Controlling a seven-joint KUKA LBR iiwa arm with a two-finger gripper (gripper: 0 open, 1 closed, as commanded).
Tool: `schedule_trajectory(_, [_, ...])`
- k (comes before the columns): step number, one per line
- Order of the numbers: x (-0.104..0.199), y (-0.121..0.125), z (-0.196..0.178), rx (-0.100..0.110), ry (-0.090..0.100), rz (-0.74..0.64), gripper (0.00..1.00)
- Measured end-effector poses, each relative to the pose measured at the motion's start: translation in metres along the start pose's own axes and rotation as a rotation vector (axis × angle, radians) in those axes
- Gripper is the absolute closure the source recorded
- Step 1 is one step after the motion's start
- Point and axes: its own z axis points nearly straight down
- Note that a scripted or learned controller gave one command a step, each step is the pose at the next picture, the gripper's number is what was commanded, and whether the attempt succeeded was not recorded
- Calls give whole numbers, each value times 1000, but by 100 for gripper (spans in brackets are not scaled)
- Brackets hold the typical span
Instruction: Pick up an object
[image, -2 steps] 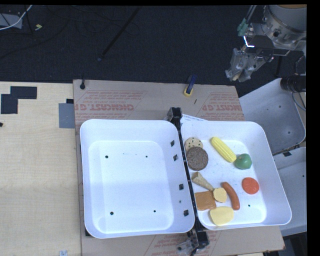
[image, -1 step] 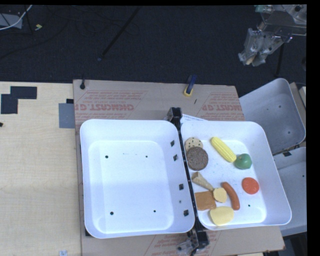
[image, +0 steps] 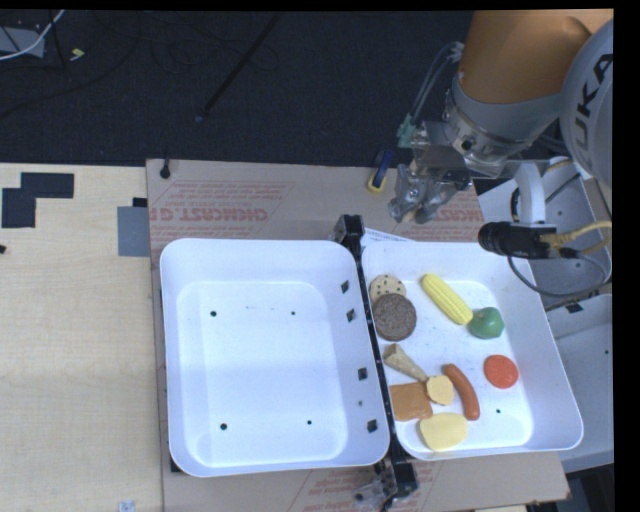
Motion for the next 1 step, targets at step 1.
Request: schedule_trajectory(1, [16, -34, -31, -18, -1, 2, 100])
